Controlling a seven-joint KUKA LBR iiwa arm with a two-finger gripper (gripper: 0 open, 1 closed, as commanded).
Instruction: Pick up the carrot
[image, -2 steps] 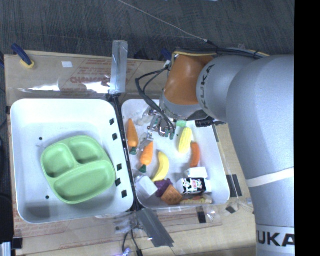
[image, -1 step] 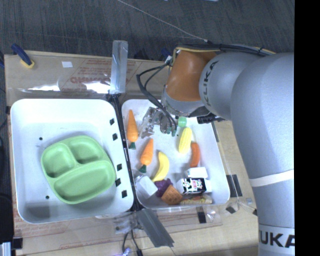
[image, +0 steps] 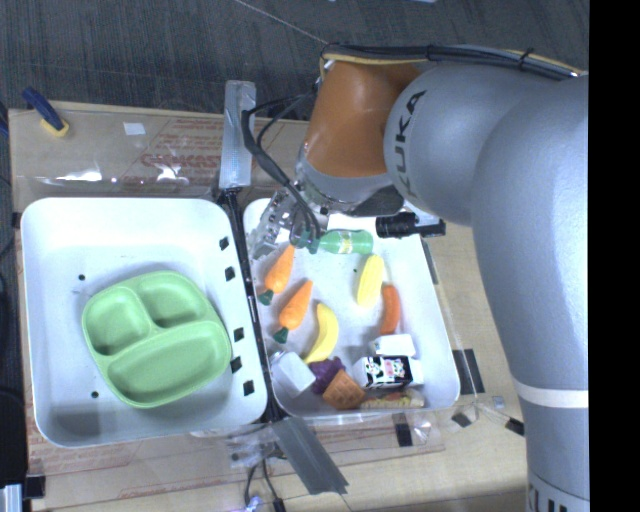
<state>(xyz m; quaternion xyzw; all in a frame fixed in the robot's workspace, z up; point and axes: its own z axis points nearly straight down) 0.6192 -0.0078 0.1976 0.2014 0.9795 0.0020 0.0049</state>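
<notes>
Camera view: the gripper (image: 272, 228) is seen at frame centre, above a carrot (image: 279, 271); its finger state cannot be told. It should be centred over the carrot's middle, then lowered straight.

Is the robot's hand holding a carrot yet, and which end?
It cannot be told. The hand sits at the top end of one carrot in the right bin, but no clear hold on it shows.

Left bin (image: 40, 300): divided plate (image: 155, 335) lies in it, toward its near side
Right bin (image: 440, 340): carrot (image: 280, 270) at far left, just beside gripper (image: 272, 228); second carrot (image: 296, 305) nearer; banana (image: 322, 333) right of it; bottle (image: 342, 242) behind; carton (image: 387, 371) at near right
</notes>
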